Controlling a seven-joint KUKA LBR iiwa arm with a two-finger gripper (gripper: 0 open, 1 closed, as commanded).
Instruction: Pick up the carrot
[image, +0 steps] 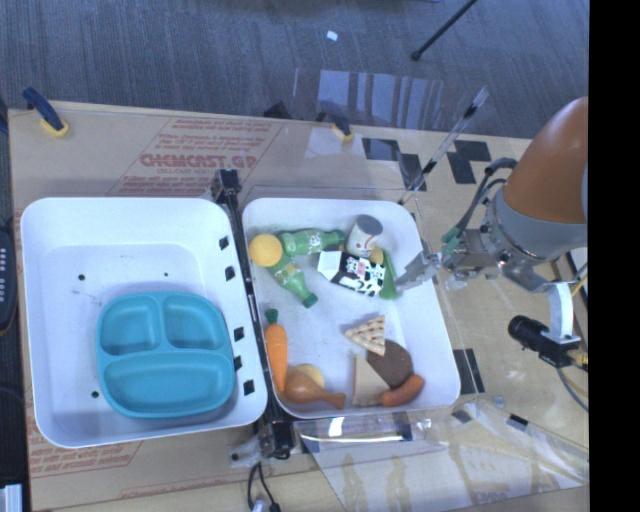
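The carrot (277, 347) is orange with a small green top. It lies along the left wall of the right bin (436, 318), pointing toward the front, next to a tan drumstick (311, 386). My gripper (418, 270) hangs over the right bin's right rim, well to the right of the carrot and a little further back. Nothing shows between its fingers. The grey arm with its orange band (555, 165) reaches in from the right.
The right bin also holds a yellow lemon (264, 249), two green bottles (296, 284), a cow-print carton (357, 273), a small can (365, 232), a wedge slice (368, 333), a brown piece (390, 362) and a sausage (402, 391). A blue divided plate (165, 352) lies in the left bin (60, 230).
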